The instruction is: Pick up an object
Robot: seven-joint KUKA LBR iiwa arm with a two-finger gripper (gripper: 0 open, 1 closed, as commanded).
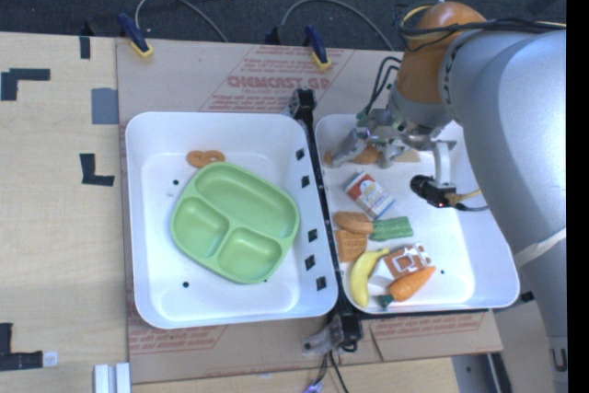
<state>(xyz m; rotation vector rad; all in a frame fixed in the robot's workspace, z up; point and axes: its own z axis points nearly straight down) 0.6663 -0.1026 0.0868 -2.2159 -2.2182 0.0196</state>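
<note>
The arm is down over the right bin [488,285], and the gripper [377,145] sits low at that bin's far end, close to its inner wall. How wide it stands I cannot tell; the wrist covers it, and nothing shows clearly held. This reads as the reach, the grasp not yet made. Just nearer the camera than the gripper lies a small carton [368,194], the closest candidate. Farther toward the near end of the bin sit a bread piece [351,235], a green block [391,228], a banana [361,276] and a carrot [411,283], all bunched together. The left bin [152,290] carries a green tray [235,222] and a pretzel [204,158]. Next move calls for settling squarely over one item, closing firmly, then lifting straight up; the crowding could spoil a clean grip.
</note>
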